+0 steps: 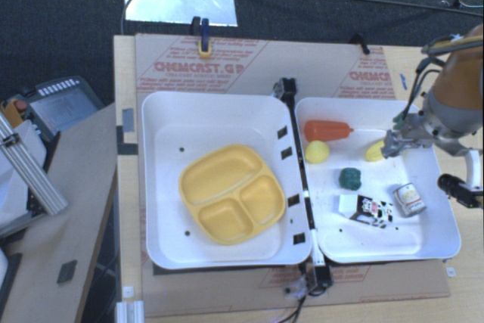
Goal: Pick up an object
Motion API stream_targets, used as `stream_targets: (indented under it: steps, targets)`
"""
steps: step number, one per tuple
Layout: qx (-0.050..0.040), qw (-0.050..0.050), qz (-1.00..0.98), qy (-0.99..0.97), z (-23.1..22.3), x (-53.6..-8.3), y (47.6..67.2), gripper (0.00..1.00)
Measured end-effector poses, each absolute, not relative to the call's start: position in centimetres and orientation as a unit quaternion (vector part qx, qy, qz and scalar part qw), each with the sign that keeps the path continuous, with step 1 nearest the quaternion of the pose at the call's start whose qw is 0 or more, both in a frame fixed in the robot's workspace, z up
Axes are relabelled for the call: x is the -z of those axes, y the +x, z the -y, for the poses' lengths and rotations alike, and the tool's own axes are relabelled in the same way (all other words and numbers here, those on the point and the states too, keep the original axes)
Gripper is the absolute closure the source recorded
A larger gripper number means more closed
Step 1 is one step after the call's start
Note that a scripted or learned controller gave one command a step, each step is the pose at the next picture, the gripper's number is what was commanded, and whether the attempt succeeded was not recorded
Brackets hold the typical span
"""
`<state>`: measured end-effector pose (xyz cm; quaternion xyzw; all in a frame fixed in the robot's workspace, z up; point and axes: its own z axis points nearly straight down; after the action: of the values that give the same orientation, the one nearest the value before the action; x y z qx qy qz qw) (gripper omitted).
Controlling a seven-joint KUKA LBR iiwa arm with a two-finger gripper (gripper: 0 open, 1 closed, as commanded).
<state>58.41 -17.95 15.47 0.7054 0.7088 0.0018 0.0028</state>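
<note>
Approach looks to be the step in hand: the gripper (pixel 391 145), grasp impossible to tell, hangs touching or just beside the yellow lemon-like toy (pixel 374 152) in the right bin (pixel 446 238), so next comes a secure closing and lift.

"CHEMCAST" on the backing board (pixel 198 66)

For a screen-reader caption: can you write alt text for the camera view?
A grey arm's gripper hangs over the right white bin, beside a yellow object. That bin also holds an orange carrot-like toy, a yellow ball, a green lump and a small can. The left bin holds a yellow divided tray.
</note>
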Motion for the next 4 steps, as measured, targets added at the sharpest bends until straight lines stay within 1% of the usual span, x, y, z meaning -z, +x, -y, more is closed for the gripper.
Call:
stream_targets:
  steps: [1, 2, 3, 4]
  targets:
    - [-0.0015, 0.003, -0.709, 0.705, 18.4, -20.0, 58.9, 1.00]
    - [-0.0018, 0.003, -0.709, 0.705, 18.5, -25.5, 59.0, 1.00]
    - [-0.0017, 0.001, -0.710, 0.704, 13.8, -25.1, 60.9, 1.00]
    - [-0.0009, 0.000, -0.710, 0.704, 9.1, -23.9, 61.4, 1.00]
